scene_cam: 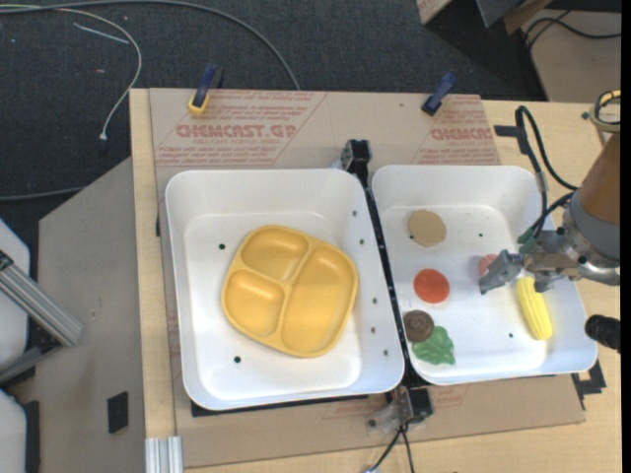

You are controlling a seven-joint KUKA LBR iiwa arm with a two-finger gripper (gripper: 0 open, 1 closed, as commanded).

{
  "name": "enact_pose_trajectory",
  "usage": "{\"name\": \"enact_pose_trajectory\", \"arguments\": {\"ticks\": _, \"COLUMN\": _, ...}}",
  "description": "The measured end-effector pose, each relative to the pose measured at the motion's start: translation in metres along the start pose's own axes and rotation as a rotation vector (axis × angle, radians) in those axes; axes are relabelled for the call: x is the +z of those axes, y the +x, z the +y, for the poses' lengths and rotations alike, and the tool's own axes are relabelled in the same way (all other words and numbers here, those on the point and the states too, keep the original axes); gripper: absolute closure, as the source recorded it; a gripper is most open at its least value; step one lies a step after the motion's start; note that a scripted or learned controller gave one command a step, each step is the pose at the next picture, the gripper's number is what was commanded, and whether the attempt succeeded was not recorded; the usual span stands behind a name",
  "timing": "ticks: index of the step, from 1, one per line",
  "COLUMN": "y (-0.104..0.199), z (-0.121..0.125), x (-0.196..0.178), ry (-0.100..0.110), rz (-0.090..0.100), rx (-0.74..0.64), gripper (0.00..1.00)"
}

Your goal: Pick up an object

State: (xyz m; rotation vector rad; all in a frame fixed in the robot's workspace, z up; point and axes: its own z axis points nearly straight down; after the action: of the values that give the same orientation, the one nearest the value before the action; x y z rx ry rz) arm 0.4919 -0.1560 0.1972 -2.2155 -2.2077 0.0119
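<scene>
- Cardboard sheet (296, 116) under both bins, red print reads "CHEMCAST GP", repeated; second copy at the right is partly cut off by the right bin.
- Left bin (187, 264) holds a yellow divided plate (289, 289), three compartments, lying roughly centred.
- Right bin (463, 180) holds the small items; arm (603, 205) reaches in over its right edge.
- Gripper (505, 269) sits low over the right-centre of that bin; can't tell how its fingers stand, and nothing is visibly between them.
- Yellow corn cob (534, 308) just beside the gripper, on the near side, lying lengthwise along the bin's right wall.
- Tan round cookie (427, 228) near the bin's far side.
- Red-orange round piece (431, 286) mid-bin, left of the gripper, apart from it.
- Green leafy item (435, 347) at the near-left corner, touching a small brown round piece (418, 324).
- Small pinkish object (486, 263) partly hidden behind the gripper; can't identify it.
- Two blue clamps (204, 87) pin the cardboard's far edge; black cable (532, 146) loops near the arm.
</scene>
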Motion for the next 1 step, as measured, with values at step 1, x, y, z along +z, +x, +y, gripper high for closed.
{"name": "enact_pose_trajectory", "arguments": {"ticks": 1, "y": 0.0004, "z": 0.0031, "x": -0.0063, "ry": -0.013, "rz": -0.003, "rx": -0.004, "gripper": 0.0}}
